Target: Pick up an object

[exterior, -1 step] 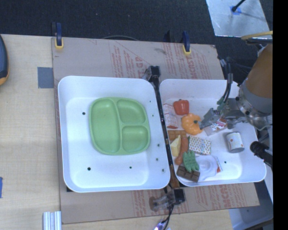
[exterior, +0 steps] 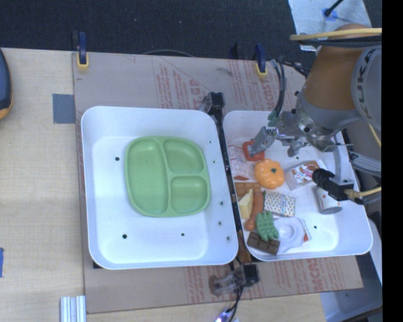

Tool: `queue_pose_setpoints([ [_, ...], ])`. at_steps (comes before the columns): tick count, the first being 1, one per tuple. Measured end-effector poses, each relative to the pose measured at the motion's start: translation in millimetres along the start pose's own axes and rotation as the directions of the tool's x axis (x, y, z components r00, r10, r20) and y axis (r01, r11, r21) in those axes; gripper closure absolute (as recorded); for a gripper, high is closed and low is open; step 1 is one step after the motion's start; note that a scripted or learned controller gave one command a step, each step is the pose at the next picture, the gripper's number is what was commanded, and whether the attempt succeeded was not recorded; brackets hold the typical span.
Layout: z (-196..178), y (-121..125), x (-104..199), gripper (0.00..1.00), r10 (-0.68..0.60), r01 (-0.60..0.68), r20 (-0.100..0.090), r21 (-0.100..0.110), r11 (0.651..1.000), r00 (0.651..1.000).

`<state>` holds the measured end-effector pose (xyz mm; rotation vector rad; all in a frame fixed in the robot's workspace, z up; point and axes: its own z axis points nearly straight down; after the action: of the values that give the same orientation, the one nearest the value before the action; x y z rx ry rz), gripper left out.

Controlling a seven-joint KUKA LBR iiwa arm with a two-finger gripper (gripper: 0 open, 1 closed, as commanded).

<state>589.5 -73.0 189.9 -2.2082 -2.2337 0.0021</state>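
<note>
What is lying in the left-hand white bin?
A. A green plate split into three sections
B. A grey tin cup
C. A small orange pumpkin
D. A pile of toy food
A: the left bin holds a green divided plate with three compartments, while the orange pumpkin and the other small items sit in the right bin.

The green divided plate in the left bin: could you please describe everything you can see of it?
The green divided plate is pale green, smooth like plastic, with rounded corners and three compartments: one long one on the left, two smaller ones on the right. It lies flat and upright on the floor of the left bin, near its middle, slightly turned. Nothing lies in it or touches it.
</note>
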Motion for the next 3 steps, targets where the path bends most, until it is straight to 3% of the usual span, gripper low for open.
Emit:
queue_pose_setpoints([
  [1, 83.9, 35.9, -23.4, 0.00, 0.007, -0.007, 0.002, 0.007, 1.000, 1.000],
  [2, 98.7, 61.4, -25.8, 0.00, 0.003, -0.003, 0.001, -0.001, 1.000, 1.000],
  [3, 97.4, 67.2, -25.7, 0.00, 0.004, -0.004, 0.001, -0.002, 1.000, 1.000],
])
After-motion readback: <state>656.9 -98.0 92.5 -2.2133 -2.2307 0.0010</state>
